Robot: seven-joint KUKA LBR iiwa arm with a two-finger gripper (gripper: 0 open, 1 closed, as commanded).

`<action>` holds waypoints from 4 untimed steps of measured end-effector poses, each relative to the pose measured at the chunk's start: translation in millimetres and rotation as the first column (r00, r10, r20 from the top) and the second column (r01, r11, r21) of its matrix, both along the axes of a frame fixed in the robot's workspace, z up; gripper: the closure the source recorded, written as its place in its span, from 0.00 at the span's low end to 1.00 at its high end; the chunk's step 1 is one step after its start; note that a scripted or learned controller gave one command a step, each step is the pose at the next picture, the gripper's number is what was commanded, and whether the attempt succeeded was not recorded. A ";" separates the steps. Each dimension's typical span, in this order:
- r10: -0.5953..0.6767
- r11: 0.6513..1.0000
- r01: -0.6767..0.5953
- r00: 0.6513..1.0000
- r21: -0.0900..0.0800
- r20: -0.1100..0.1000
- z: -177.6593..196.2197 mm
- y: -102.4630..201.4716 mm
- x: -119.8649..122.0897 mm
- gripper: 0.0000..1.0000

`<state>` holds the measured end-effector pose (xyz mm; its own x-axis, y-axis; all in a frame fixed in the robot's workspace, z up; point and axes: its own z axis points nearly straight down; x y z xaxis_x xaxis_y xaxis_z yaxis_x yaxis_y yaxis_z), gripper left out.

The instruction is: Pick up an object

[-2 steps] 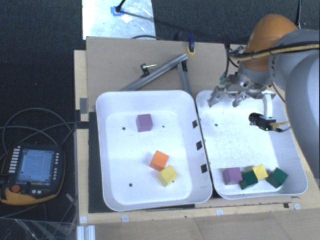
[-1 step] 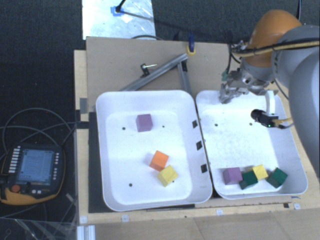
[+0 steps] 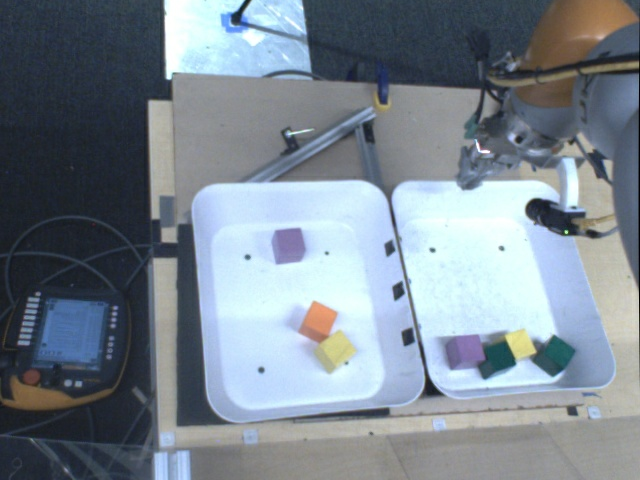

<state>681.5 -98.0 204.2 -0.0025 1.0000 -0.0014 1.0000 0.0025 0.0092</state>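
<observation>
Bench, two shallow white plastic bins side by side.

Left bin (image 3: pixel 215 268), centre-left of the frame:
- one purple cube (image 3: pixel 288 245), upper middle of the bin, standing alone;
- one orange cube (image 3: pixel 318 319), lower middle;
- one yellow cube (image 3: pixel 335 350), touching the orange cube at its lower right corner.

Right bin (image 3: pixel 500 268), centre-right of the frame:
- one lilac cube (image 3: pixel 464 350), one dark green cube (image 3: pixel 496 359), one small yellow cube (image 3: pixel 520 343) and a second dark green cube (image 3: pixel 553 354), packed in a row against the bin's lower wall.

Two-finger gripper (image 3: pixel 472 171), upper right of the frame, over the top rim of the right bin, well apart from every cube. Whether it is apart or together cannot be told; nothing is visibly held.

Risks, as judged:
- The right-bin cluster is crowded and lies against the wall; a descent there could land on two cubes at once, push them aside, or strike the rim.
- The orange and yellow pair touch, so closing on one may nudge or drag the other.
- The lone purple cube looks the safest target, though it needs the longest reach across both bins.
</observation>
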 end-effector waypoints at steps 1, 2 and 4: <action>0.001 1.000 -0.001 1.000 0.001 -0.005 12.6 -0.1 1.2 1.00; 0.009 1.000 -0.009 1.000 0.004 -0.007 24.4 60.3 -5.5 1.00; 0.009 1.000 -0.009 1.000 0.005 -0.007 30.6 169.8 -17.2 1.00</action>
